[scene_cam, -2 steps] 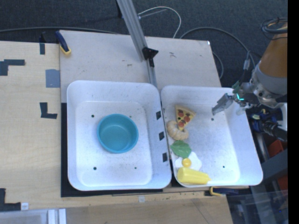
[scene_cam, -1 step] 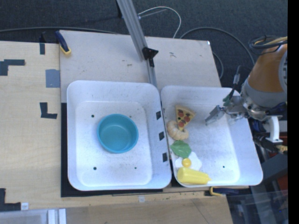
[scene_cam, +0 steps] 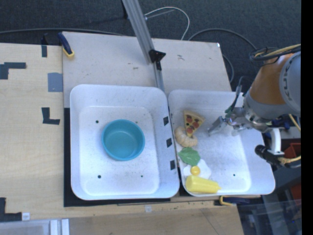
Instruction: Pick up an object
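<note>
In the right bin [scene_cam: 254, 180] several toy foods lie in a column along its left side: a pizza slice [scene_cam: 192, 121], a tan pastry [scene_cam: 186, 138], a green leafy piece [scene_cam: 189, 156], a fried egg [scene_cam: 197, 171] and a yellow piece [scene_cam: 201, 184] at the near edge. A blue bowl [scene_cam: 123, 140] sits upright in the middle of the left bin [scene_cam: 80, 102]. My gripper [scene_cam: 218, 126] hangs over the right bin's upper middle, a short way right of the pizza slice and apart from it. Nothing shows in its grasp.
A grey metal pole [scene_cam: 142, 28] slants down from the top to the gap between the bins. Cables loop over the bench behind the right bin. The arm's orange band [scene_cam: 271, 84] and wrist overhang the right bin's right rim.
</note>
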Robot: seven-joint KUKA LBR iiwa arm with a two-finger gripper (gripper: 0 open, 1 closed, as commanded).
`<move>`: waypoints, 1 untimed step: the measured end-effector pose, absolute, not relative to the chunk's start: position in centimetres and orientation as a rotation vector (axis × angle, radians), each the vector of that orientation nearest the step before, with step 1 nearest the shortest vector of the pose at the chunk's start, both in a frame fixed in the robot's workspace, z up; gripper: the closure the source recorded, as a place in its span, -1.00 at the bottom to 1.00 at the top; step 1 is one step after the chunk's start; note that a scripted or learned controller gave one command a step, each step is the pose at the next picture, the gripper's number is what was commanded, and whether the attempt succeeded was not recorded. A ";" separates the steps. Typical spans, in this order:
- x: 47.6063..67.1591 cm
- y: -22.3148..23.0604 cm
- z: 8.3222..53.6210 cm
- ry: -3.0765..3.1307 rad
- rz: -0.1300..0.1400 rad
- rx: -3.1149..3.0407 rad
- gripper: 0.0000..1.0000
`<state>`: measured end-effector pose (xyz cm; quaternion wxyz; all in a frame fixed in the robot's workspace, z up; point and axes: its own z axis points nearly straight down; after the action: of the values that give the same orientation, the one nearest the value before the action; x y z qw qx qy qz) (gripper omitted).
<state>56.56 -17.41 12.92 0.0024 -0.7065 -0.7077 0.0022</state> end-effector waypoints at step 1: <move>56.6 -17.4 8.8 -2.225 0.002 -2.221 -1.00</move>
<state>56.61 -17.37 8.81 -0.0010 -0.7064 -0.7078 0.0006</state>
